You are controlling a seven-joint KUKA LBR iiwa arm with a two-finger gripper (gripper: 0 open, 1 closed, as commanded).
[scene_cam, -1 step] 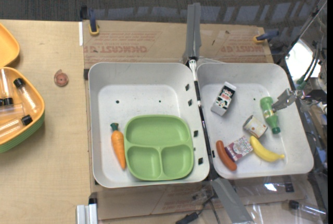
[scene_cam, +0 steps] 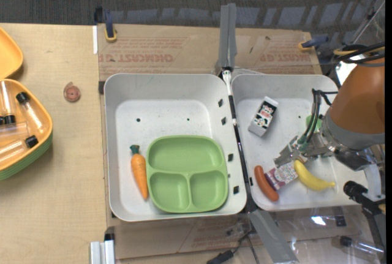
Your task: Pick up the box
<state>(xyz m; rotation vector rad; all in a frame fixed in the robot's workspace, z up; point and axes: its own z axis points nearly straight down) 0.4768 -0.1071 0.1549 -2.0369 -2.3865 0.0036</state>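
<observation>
The box point(scene_cam: 263, 117) is small and white with black and red print. It lies in the upper left part of the right bin point(scene_cam: 285, 82). My gripper point(scene_cam: 289, 154) hangs low in the same bin, below and to the right of the box and well apart from it. It is just above a maroon snack packet point(scene_cam: 282, 177) and beside a banana point(scene_cam: 313, 176). Nothing shows in its grasp.
A red sausage point(scene_cam: 265, 183) lies at the right bin's front left corner. The left bin point(scene_cam: 116, 134) holds a green divided plate point(scene_cam: 187, 180) and a carrot point(scene_cam: 139, 174). The grey and orange arm point(scene_cam: 364, 100) covers the right bin's right side. A yellow tray point(scene_cam: 21, 128) sits far left.
</observation>
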